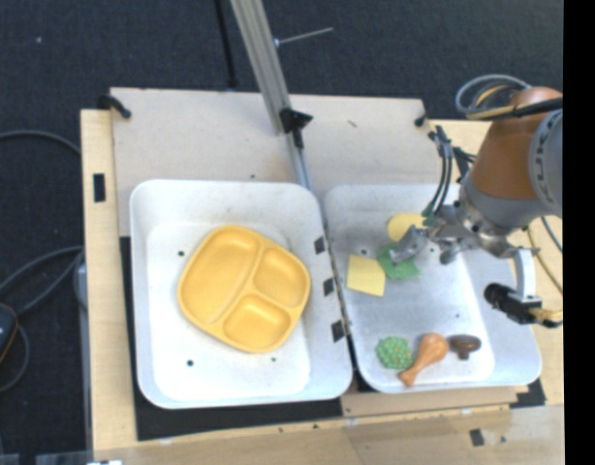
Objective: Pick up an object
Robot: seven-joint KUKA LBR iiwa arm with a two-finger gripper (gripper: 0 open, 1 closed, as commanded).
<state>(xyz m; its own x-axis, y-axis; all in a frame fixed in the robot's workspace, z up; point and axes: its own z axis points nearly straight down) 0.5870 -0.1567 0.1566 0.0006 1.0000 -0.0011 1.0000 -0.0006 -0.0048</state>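
My gripper hangs low over the upper middle of the right bin, open. Its left finger reaches over a green leafy piece; whether it touches the piece I cannot tell. Just above that sits a yellow lemon, partly behind the gripper. A yellow cheese wedge lies to the left of the green piece. Along the bin's front lie a green broccoli, a tan drumstick and a brown mushroom. Nothing shows between the fingers.
The left bin holds a yellow divided plate. A slanted metal post rises from behind the bins' shared wall. The arm with its orange band and cables covers the right bin's far right corner.
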